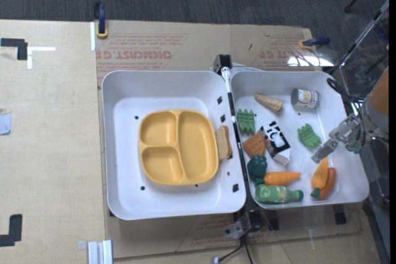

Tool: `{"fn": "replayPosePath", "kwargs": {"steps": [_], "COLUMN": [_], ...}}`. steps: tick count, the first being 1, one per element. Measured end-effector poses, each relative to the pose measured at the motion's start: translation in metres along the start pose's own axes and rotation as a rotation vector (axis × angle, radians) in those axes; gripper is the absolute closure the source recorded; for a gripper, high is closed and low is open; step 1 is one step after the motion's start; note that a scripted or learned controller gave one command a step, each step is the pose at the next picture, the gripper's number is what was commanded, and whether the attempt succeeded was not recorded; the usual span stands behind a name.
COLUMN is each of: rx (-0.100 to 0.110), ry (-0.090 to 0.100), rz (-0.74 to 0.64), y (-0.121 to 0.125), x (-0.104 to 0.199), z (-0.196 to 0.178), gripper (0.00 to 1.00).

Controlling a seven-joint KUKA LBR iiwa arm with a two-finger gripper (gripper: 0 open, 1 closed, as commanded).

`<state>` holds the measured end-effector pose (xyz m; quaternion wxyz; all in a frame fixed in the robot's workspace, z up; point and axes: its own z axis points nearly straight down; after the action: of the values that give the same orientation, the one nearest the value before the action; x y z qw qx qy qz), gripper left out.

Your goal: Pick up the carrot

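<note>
The carrot (pixel 282 178) is orange and lies flat near the front of the right bin (pixel 346 109), its thick end toward a dark green piece (pixel 256 166). My gripper (pixel 331 141) hangs over the bin's right side, well to the right of the carrot and a little farther back. It sits just above a small orange piece (pixel 320 174) and a red sausage-like piece (pixel 328 183). Nothing shows in its grasp.
The right bin also holds a green bottle (pixel 278 195), a black-and-white box (pixel 275 138), a brown waffle piece (pixel 254 144), two green toys (pixel 246 120) (pixel 308 135), a cone (pixel 269 102) and a can (pixel 304 97). The left bin (pixel 117 133) holds a yellow divided plate (pixel 178 146) and a bread slice (pixel 223 142).
</note>
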<state>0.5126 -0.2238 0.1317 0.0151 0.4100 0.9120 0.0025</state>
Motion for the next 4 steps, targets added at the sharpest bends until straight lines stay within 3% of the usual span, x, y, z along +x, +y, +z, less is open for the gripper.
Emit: {"fn": "replayPosePath", "kwargs": {"steps": [1,2,3,4], "rx": [0.018,0.016,0.016,0.013], "ry": [0.024,0.02,0.02,0.014], "rz": [0.155,0.157,0.157,0.157], "y": [-0.001,0.0,0.0,0.001], "x": [0.004,0.002,0.002,0.0], "z": [0.04,0.03,0.03,0.02], "gripper": [0.0,1.0,0.0,1.0]}}
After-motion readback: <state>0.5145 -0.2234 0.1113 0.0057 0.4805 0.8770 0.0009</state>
